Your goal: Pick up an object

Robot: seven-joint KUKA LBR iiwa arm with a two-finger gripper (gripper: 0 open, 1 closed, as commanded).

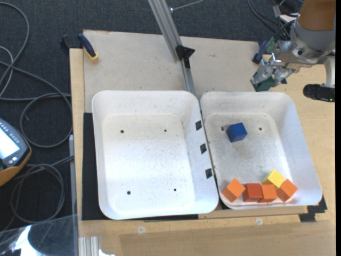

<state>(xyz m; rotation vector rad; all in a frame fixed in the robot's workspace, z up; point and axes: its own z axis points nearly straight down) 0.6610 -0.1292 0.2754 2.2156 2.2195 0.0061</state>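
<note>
A blue cube (236, 132) lies alone in the back middle of the right bin (300, 126). Along that bin's front wall sits a tight row of cubes: an orange one (233, 190), a red one (253, 191), another orange one (268, 192), a yellow one (276, 177) and an orange one (287, 190). My gripper (269, 80) hangs above the right bin's back rim, well behind the blue cube. It is open and holds nothing.
The left bin (99, 110) adjoins the right bin along a shared divider. A slanted metal pole (166, 24) rises behind the bins. A blue and yellow tool (88, 46) lies at the bench's back left corner. Cables and a device (10, 148) lie off the bench at left.
</note>
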